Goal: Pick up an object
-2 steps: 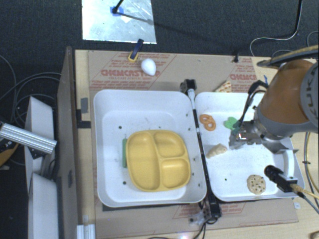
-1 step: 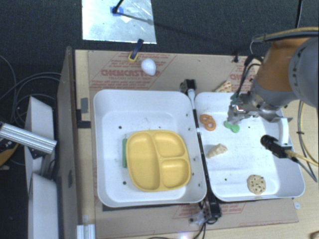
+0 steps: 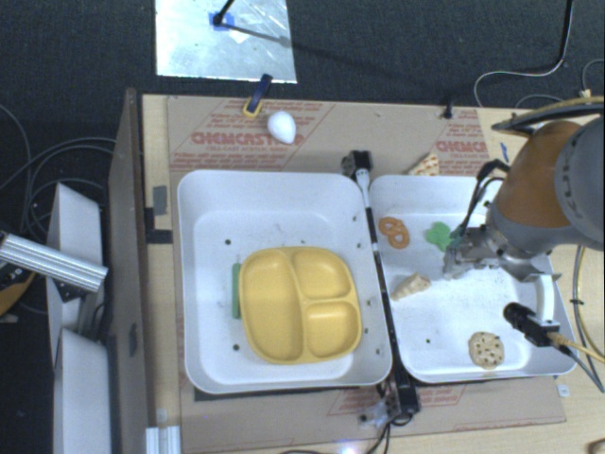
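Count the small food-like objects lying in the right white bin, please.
4: an orange pretzel at upper left, a green piece beside the gripper, a beige wedge mid-left, a round cookie near the front. The arm may hide more.

I've got the arm over the right bin, gripper low.

My gripper (image 3: 458, 256) sits beside the green piece (image 3: 438, 235), at its four o'clock. Pretzel (image 3: 394, 232) lies at nine o'clock from it, the pale wedge (image 3: 410, 286) at seven, the cookie (image 3: 486, 349) at five. The yellow divided tray (image 3: 300, 303) sits in my left bin (image 3: 203, 253).
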Robot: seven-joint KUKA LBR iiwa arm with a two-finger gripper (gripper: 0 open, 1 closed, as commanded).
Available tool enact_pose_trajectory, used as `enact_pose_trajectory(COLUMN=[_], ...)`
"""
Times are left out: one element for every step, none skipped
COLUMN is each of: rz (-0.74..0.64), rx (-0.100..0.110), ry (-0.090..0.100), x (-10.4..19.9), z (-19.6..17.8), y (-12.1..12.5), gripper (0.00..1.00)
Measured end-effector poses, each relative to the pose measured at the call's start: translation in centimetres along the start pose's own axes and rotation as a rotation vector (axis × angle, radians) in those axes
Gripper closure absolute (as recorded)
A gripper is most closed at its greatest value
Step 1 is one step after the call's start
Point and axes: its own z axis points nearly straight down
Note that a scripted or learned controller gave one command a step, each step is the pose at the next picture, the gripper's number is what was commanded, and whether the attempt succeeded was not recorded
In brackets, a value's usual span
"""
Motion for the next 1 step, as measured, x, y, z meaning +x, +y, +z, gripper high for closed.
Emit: enact_pose_trajectory(rz=[-0.005], rx=[-0.006], ry=[0.000], x=[0.30], z=[-0.41], y=[0.26], gripper=[0.00])
